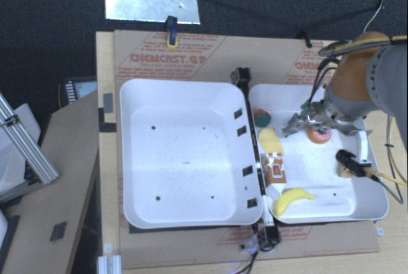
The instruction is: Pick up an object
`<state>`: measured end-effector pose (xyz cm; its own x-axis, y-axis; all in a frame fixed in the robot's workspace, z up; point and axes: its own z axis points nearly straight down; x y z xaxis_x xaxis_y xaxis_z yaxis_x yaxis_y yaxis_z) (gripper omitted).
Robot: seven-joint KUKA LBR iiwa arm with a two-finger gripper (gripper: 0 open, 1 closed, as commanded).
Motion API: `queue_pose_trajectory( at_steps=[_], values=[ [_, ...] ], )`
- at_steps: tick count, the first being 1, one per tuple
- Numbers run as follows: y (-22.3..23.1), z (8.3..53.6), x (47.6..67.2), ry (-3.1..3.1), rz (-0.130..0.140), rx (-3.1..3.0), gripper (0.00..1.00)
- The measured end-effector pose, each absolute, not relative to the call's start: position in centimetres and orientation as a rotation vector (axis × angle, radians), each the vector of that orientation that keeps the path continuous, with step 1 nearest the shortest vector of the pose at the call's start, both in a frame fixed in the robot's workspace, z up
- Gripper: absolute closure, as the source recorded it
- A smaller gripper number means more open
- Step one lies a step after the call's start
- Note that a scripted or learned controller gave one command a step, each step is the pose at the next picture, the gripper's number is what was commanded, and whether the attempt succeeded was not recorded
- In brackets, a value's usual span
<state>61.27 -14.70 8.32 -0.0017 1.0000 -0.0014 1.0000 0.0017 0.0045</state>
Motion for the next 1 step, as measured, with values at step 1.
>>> queue_pose_trajectory(
  at_steps=[1],
  values=[
    [-19.57, 15.32, 67.23, 2.214, 0.008, 2.208, 0.00]
  ],
)
